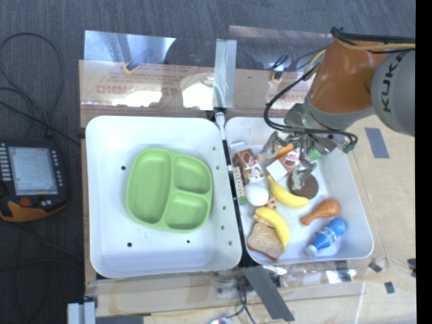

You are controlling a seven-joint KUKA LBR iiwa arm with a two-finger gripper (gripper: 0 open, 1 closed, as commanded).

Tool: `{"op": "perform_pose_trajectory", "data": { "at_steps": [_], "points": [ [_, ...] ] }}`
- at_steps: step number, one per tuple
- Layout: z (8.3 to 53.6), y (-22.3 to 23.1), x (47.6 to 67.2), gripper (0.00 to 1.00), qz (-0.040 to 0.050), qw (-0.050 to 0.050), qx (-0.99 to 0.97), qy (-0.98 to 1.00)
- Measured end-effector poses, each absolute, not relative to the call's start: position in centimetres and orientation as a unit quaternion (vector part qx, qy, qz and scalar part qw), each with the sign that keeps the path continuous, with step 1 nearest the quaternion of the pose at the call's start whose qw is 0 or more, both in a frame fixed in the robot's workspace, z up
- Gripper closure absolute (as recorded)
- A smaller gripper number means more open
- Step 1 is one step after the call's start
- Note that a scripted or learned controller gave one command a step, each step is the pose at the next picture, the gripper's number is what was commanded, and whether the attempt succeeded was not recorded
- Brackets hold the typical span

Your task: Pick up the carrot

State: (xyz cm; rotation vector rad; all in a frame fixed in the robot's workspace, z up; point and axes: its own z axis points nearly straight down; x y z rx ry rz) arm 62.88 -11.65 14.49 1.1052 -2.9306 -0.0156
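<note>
Gripper over carrot, right bin

Right bin (361,211) crowded: carrot (282,150) near its far edge, beside the chocolate cookie (303,185), two bananas (287,196), egg (257,195), bread slice (264,241), drumstick (320,211), blue bottle (326,237) toward the near right corner. Left bin (108,248) holds a green divided plate (169,189), open room around it. Gripper (291,147) sits at the carrot; grip state cannot tell.

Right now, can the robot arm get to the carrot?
Probably yes. The gripper hangs right over the carrot at the back of the right bin, and nothing lies on top of it, though other food crowds close.
</note>
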Motion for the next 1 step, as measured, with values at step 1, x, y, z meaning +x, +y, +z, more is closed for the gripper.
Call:
{"op": "perform_pose_trajectory", "data": {
  "at_steps": [1],
  "points": [
    [9.08, -11.88, 64.11, 0.0, 0.0031, -0.007, 0.299, -0.954]
  ]
}}
